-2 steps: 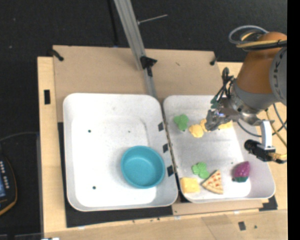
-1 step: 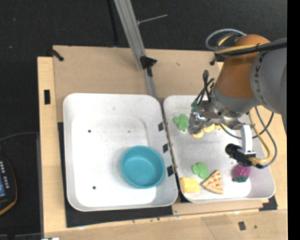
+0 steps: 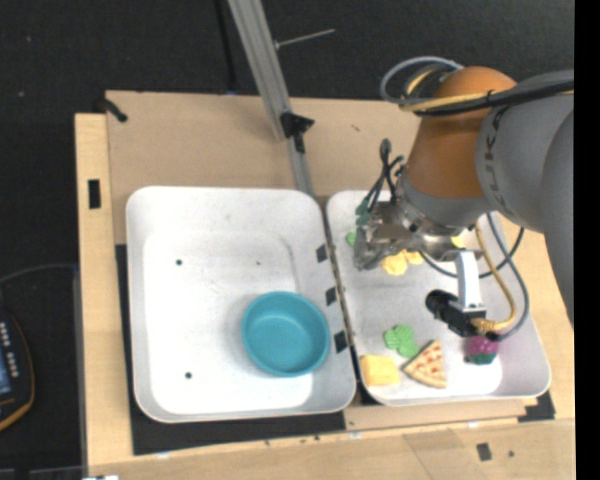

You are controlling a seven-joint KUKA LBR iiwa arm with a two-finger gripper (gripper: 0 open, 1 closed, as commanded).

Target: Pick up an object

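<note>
Gripper low in the right bin, near its left wall, at the bin's upper left; fingers' state impossible to tell, nothing visibly held. Yellow object just beside it to the right, partly hidden; green piece, pizza slice and yellow block nearer the front edge, well apart. Teal bowl in the left bin.

blue bowl: upright, left bin, near-right corner | pizza slice: flat, right bin, near edge | yellow block: just left of it | green piece: just behind
</note>
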